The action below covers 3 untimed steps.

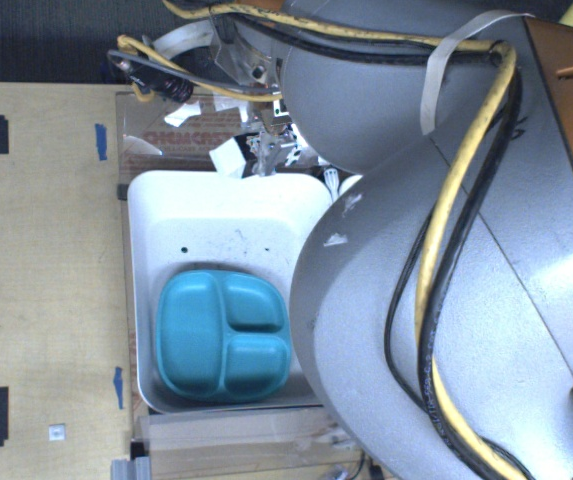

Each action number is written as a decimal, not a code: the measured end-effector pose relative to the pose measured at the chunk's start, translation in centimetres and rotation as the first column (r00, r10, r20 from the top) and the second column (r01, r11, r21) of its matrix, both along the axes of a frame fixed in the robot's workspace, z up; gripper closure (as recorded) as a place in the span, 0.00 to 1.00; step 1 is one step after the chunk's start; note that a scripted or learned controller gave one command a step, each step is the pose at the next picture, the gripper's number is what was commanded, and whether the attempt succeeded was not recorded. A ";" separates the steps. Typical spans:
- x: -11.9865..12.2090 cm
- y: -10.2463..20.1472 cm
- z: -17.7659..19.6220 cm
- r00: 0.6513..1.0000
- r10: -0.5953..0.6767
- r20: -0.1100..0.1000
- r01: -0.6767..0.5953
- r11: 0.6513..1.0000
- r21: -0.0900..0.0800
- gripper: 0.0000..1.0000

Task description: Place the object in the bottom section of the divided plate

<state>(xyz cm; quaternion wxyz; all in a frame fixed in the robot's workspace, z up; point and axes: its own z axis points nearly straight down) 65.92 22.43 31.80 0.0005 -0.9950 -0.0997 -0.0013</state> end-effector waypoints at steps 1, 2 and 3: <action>0.2 -0.1 4.0 1.000 -0.002 0.002 0.002 1.000 0.000 1.00; -3.7 -2.5 -17.8 1.000 -0.001 -0.014 0.001 1.000 -0.006 1.00; -1.4 -0.4 -22.0 0.990 0.138 -0.005 -0.138 0.990 0.000 1.00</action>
